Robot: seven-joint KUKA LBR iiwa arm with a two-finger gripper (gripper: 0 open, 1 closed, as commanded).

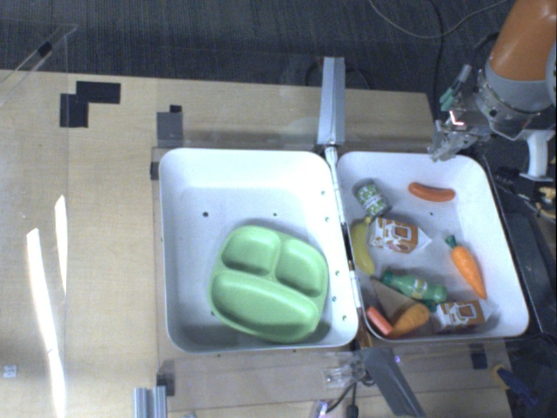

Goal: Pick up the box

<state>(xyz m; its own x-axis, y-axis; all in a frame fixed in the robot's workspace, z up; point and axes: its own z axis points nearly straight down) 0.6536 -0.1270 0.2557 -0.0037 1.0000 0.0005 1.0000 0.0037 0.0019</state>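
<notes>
Plainly the box [393, 235] lay near the middle of the right bin [496, 200], a small carton printed brown and white, flat on its broad face and a little askew. It looked light and fairly stiff, the sort of cardboard that would dent if squeezed hard, with a smooth printed skin that might slip. Its two long sides seemed the sensible place to pinch it, since they stood free of its neighbours. A banana [360, 247] lay just beside its left edge, a can [372, 198] above it, and a green bottle [414, 286] below. A second, similar carton [459, 315] sat at the bin's lower right, near a carrot [468, 268]. The end effector [450, 135] hung over the bin's far rim, well apart from the box; whether it was released or clenched I could not tell.
</notes>
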